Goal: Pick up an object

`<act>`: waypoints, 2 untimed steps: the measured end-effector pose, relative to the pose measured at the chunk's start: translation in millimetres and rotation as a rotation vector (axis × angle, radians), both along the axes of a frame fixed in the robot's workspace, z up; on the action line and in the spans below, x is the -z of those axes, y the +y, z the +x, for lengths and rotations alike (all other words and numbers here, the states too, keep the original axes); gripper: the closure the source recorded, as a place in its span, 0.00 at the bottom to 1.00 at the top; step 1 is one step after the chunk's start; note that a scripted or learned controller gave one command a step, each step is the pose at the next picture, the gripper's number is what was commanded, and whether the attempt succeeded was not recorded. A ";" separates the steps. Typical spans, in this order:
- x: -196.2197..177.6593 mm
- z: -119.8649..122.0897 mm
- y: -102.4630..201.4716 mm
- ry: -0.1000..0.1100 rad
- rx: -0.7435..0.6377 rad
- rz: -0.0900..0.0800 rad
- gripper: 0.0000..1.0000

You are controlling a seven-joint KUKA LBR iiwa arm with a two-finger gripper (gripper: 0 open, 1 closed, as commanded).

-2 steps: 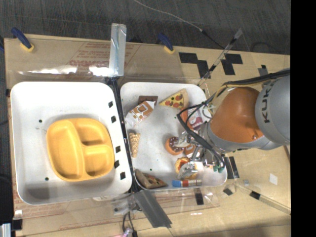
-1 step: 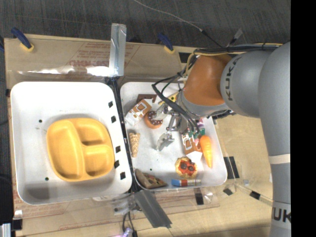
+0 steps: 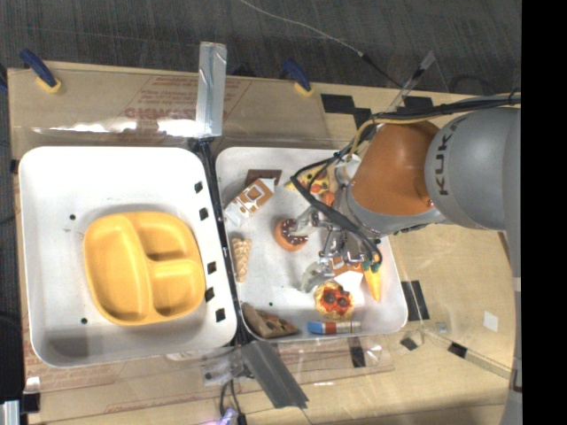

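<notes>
gripper low in the right bin, nothing lifted

the gripper [image 3: 321, 259] hangs among the toys in the right bin [image 3: 266, 162], just beside a small pizza [image 3: 335, 300] and near a donut [image 3: 290, 234]. i cannot tell how it is set or whether it holds anything. the yellow tray [image 3: 142, 266] lies in the left bin [image 3: 53, 175]. the pick looks undone.

Both bins, left bin [image 3: 35, 237] and right bin [image 3: 266, 162], are showing smooth white plastic with a soft sheen. Yellow tray [image 3: 142, 266] is looking like moulded plastic, semi-gloss. Desk [image 3: 443, 326] is reading as pale wood-grain board, matt. Arm [image 3: 474, 166] is showing smooth grey casing and a glossy orange band [image 3: 394, 171]. Tape strip [image 3: 211, 91] is shining silver. Floor [image 3: 266, 16] is looking dark, rough, carpet-like.
</notes>
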State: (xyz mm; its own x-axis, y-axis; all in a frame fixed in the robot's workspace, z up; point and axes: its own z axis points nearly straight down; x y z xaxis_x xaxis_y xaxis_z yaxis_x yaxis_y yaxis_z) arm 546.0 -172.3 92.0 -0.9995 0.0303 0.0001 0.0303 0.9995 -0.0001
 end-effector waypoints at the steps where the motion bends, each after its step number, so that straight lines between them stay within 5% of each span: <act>1: 1.1 4.7 69.6 0.004 0.101 0.003 0.00; 2: -10.4 7.0 69.1 -0.004 0.095 0.001 1.00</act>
State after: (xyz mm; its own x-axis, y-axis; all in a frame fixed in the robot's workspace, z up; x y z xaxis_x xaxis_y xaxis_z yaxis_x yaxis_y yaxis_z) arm 553.0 -103.2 102.4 -0.9922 0.1246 -0.0039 0.1246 0.9922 0.0008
